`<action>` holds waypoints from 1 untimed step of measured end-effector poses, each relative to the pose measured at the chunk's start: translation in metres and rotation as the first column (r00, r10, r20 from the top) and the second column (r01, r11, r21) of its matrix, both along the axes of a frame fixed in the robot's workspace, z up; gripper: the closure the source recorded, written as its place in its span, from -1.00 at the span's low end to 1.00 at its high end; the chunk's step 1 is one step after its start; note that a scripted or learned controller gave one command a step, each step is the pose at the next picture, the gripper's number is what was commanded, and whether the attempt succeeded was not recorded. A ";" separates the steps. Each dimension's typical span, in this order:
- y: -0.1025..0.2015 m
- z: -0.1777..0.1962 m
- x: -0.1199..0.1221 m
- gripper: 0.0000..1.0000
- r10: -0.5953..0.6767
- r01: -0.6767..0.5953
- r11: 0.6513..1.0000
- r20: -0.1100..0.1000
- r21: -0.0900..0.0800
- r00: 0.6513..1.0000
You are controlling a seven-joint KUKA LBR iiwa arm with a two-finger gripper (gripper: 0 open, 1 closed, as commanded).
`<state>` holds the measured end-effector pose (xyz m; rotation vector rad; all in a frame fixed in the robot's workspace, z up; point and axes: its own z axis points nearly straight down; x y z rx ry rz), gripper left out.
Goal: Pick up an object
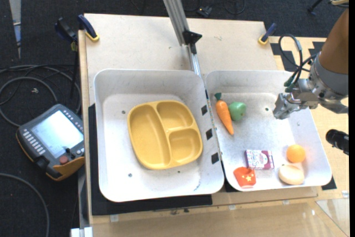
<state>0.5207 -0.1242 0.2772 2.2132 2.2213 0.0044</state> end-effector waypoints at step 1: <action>0.059 -0.003 0.022 1.00 0.004 -0.004 1.000 -0.004 0.003 1.000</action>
